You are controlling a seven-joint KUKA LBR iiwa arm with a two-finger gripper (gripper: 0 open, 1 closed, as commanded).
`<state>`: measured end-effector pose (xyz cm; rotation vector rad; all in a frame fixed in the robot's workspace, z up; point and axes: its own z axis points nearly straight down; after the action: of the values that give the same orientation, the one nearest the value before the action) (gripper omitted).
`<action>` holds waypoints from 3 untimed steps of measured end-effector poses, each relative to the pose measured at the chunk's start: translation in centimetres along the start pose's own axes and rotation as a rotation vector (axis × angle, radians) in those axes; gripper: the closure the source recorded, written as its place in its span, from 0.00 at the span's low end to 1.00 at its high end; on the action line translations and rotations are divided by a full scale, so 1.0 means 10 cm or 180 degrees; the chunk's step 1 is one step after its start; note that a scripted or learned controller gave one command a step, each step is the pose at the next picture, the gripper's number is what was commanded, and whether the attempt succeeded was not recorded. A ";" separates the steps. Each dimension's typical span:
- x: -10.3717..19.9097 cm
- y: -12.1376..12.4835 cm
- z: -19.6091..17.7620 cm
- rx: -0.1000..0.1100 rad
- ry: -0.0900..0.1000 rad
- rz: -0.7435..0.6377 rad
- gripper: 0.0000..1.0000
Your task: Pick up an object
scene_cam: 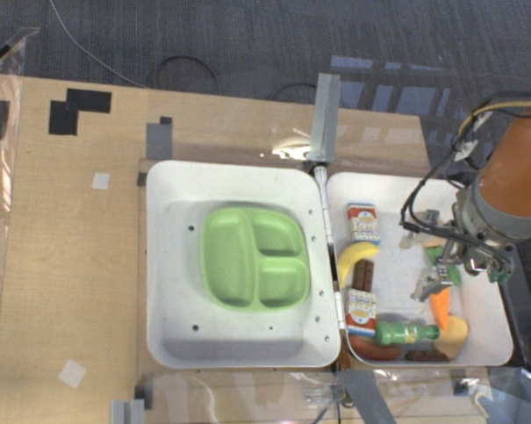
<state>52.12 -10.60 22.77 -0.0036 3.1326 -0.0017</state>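
My gripper (436, 281) hangs low over the right part of the right bin (479, 352), just above an orange carrot (441, 305) and beside a green leafy piece (440, 256). The bin's left side carries a small can (362, 222), a banana (355, 255), a brown chocolate bar (362, 274) and a second can (360, 308). Along the front lie a green bottle (405, 331), a brown sausage (375, 349) and a yellow-orange fruit (454, 330). The wrist hides part of what lies under it.
The left bin (174, 194) holds a green divided plate (253, 257). A grey post (325, 113) stands behind the seam between the bins. Black cables (424, 200) loop off the wrist over the right bin's back.
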 end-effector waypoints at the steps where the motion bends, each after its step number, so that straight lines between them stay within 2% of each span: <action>1: 0.00 -0.56 1.33 0.0005 -0.0011 0.0421 0.00; 2: -0.03 -0.54 1.22 0.0007 -0.0032 0.0396 1.00; 3: -0.02 -0.58 -0.16 0.0011 -0.0045 0.0660 1.00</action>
<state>52.35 -16.36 24.37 0.3191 3.1020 -0.0058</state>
